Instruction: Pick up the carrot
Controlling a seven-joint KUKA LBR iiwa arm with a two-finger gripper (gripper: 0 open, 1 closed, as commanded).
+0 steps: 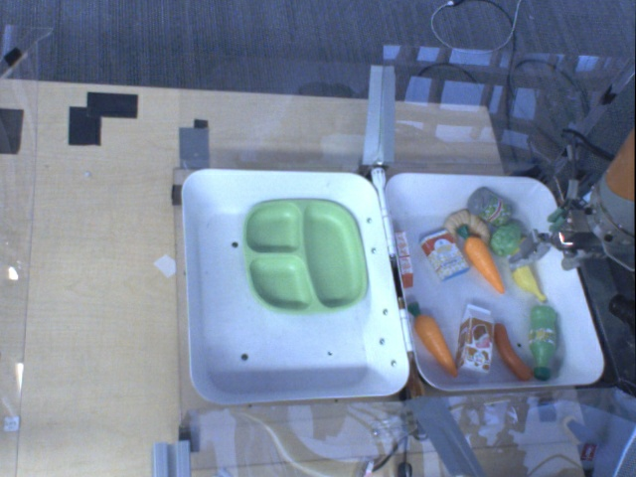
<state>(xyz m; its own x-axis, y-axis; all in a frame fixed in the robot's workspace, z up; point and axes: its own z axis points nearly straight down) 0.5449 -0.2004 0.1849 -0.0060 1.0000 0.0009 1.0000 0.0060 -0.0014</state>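
Observation:
Two orange carrots with green tops lie in the right bin (pixel 576 366). One carrot (pixel 483 261) lies slantwise near the bin's middle, between a small carton (pixel 444 253) and a green leafy vegetable (pixel 507 238). The other carrot (pixel 433 339) rests by the bin's front left wall. My gripper (pixel 553 240) hangs over the bin's right side, a little right of the middle carrot and close to the green vegetable. No object shows between its fingers.
The right bin also holds a grey-green ball (pixel 489 205), a yellow piece (pixel 529 282), a juice carton (pixel 477 339), a red chili (pixel 513 355) and a green bottle (pixel 543 338). A green divided plate (pixel 303 254) sits in the left bin (pixel 214 346).

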